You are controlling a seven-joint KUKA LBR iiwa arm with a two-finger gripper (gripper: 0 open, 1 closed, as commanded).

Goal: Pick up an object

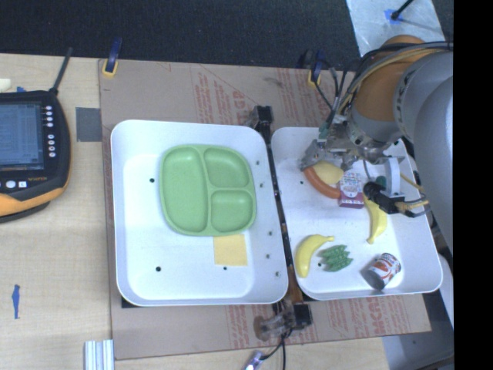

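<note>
With the gripper [333,149] low over the hot dog [322,179], its finger state indiscernible to us, we judged it might nudge the adjacent small bottle [351,190] and miss

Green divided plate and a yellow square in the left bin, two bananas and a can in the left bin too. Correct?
Not quite. The camera view shows the two bananas and the can in the right bin; the green divided plate and yellow square do lie in the left bin.
</note>
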